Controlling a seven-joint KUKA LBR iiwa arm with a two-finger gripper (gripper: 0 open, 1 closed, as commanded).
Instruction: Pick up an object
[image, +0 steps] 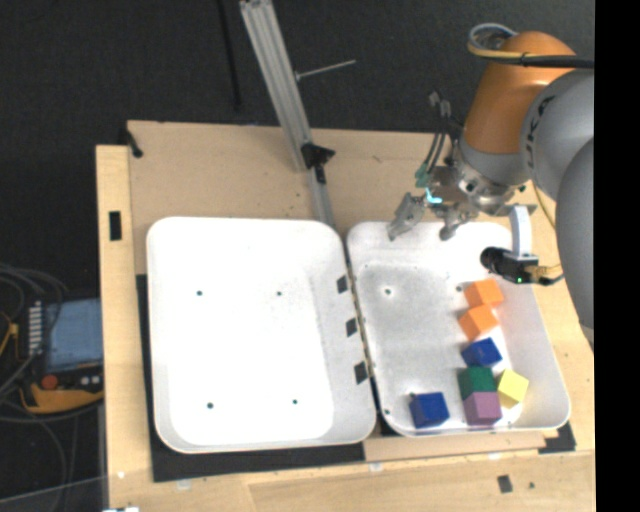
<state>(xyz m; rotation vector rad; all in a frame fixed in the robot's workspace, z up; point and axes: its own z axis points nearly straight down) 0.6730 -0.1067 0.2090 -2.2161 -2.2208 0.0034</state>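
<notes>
A grey robot arm with an orange band reaches in from the right. Its two-finger metal gripper (427, 224) hangs over the far rim of the right shallow white plastic bin (400, 330), fingers spread apart with nothing between them. The blocks lie well apart from it along the bin's right and near sides: two orange cubes (483, 306), a blue cube (482, 353), a green cube (476, 381), a yellow cube (513, 386), a purple cube (483, 407) and another blue cube (429, 409). The left white bin (245, 330) sits alongside.

No text, label, brand, number or sign can be read on any surface here at this picture size.
</notes>
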